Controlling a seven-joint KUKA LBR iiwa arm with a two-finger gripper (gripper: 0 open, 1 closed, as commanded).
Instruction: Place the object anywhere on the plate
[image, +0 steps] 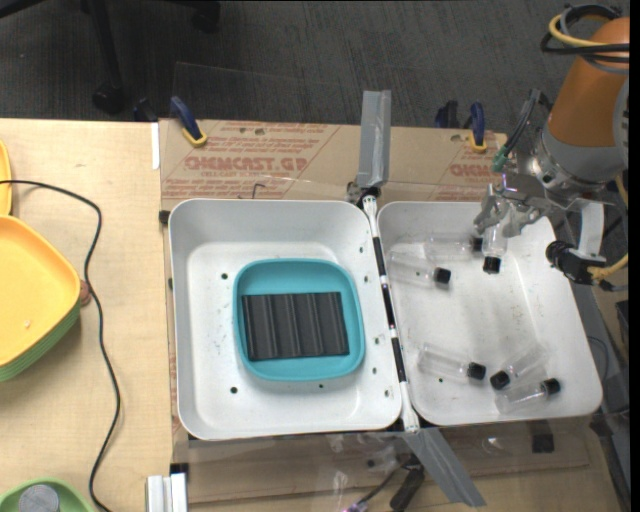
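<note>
The teal plate (297, 283) with a dark ribbed insert lies in the middle of the left bin (200, 300). My gripper (489, 240) hangs over the far right part of the right bin (560, 310). A clear vial (492, 252) hangs between its fingers, black cap pointing down. Several more clear vials with black caps lie in the right bin: one (422, 269) at the far left and a loose group (500, 376) near the front.
A grey divider (374, 150) rises behind the seam between the bins. Cardboard (260, 160) is clamped behind them. Yellow dishes (30, 300) and a black cable (100, 330) lie on the wooden table to the left.
</note>
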